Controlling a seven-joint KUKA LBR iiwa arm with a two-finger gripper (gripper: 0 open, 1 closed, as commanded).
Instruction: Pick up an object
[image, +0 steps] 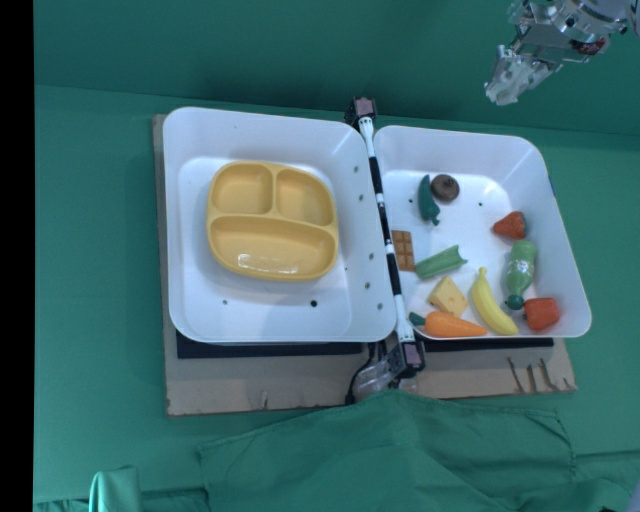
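End effector (508, 82), grip unclear, hovers beyond right bin (545, 165) holding ten toys.

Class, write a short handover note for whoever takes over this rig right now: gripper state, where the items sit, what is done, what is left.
Gripper: raised beyond the far edge of the right bin, holding nothing visible.
Right bin: toy foods, among them a banana, carrot, cheese wedge and green bottle.
Left bin: a yellow divided plate.
Done: nothing picked yet.
Left: descend, grasp one object, lift it.
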